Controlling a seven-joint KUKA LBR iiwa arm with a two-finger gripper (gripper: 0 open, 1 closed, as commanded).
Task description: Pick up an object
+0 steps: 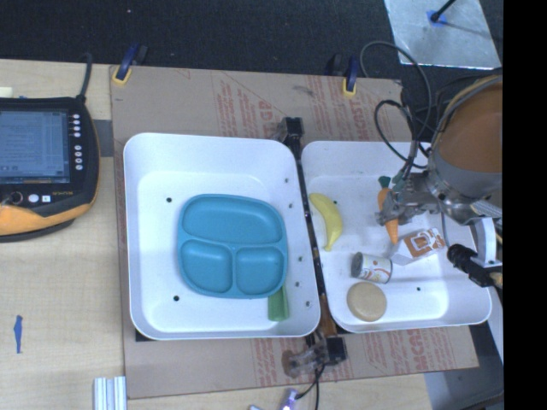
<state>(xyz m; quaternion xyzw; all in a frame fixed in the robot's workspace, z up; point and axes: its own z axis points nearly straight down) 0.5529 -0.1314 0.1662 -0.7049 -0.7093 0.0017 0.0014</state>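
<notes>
Camera view: pincer sat low in right bin, near its middle, over a carrot; grip state could not be told. Banana lay by the left wall, can and disc toward the front edge. Left bin held a blue tray.

A robotics lab: a bench with cardboard clamped down, two white bins, loose cables, and a teach pendant.
</notes>
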